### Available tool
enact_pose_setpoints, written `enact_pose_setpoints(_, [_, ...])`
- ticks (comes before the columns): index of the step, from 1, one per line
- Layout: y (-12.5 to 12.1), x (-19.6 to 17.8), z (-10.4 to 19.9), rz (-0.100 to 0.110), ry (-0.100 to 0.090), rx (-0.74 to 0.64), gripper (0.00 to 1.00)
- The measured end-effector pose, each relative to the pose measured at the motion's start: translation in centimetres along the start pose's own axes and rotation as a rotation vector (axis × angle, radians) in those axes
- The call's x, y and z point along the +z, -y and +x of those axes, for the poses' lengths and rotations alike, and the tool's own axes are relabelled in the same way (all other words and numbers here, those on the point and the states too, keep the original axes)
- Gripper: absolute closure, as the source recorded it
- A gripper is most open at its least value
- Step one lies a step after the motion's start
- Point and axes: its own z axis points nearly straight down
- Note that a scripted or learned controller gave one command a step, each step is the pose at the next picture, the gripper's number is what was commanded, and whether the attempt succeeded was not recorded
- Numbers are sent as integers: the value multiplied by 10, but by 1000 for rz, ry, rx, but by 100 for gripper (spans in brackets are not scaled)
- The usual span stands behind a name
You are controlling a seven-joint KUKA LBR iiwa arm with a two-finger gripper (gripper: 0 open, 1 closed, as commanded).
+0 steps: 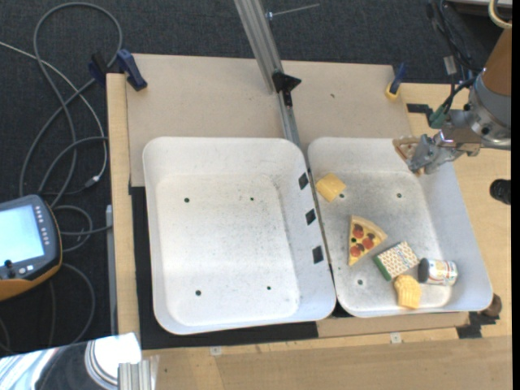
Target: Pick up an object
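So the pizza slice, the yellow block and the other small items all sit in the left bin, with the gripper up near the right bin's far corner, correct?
Not quite. The camera view shows the pizza slice, the yellow block and the other small items in the right bin, not the left bin. The rest holds: the gripper is up near the right bin's far corner.

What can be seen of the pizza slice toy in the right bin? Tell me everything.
The pizza slice toy is a small flat wedge, probably plastic or foam, with a yellow-orange face, red round spots like pepperoni and a tan crust edge. It lies flat on the floor of the right bin, near the middle, tip pointing toward the far side. A green-patterned box lies just beside its crust corner; whether they touch cannot be told. Nothing grips it; the gripper is over the bin's far edge.
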Motion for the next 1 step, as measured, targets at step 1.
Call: enact_pose_setpoints(1, [-4,-2,49,4,-2,1,100])
